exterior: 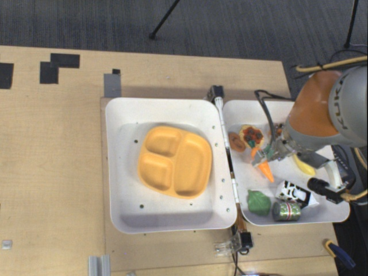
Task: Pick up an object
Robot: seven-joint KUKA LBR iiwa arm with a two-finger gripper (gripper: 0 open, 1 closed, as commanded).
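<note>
Though pincer [265,154] state unclear, arm over rt bin [339,214], by orange carrot [266,171].

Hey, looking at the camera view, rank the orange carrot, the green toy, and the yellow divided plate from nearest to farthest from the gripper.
From the gripper:
1. Orange carrot, right bin, just below the fingertips.
2. Green toy, right bin, near its front-left corner.
3. Yellow divided plate, in the left bin, across the divider.

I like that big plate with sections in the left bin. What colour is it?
The divided plate is yellow-orange all over, seen clearly in the camera view, lying in the left white bin.
</note>
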